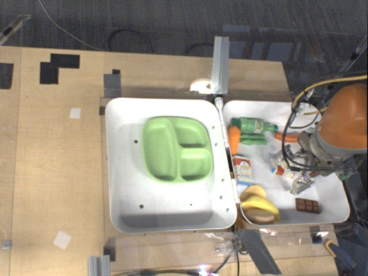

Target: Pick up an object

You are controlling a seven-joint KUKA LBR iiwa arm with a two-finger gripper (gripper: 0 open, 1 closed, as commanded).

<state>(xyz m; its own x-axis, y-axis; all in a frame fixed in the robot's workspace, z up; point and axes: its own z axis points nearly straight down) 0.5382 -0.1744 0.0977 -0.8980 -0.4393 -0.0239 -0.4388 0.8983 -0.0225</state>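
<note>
You see the arm [345, 122] reaching in over the right bin [330, 211], its orange band above a grey wrist wrapped in looped black cables; the gripper [299, 180] sits low amid the objects there, and you cannot tell whether it is released, clenched or grasping anything, since the wrist and cables hide its tip. No object appears lifted clear, so judge the pick as not yet done: a grasp and a raise remain. Candidate objects all lie in the right bin. A green bottle [253, 125] lies on its side at the top, smooth and cylindrical; just below it a tapered orange carrot [234, 138] rests along the divider. A small printed carton [244, 169] sits mid-bin, flat-faced and boxy. Two yellow bananas [259, 203], curved and matte, lie near the front corner. A brown chocolate bar [307, 205], rectangular and segmented, lies at the front right, nearest the gripper. The left bin [123, 154] holds a pale green divided tray [175, 148], glossy moulded plastic with rounded compartments.
</note>
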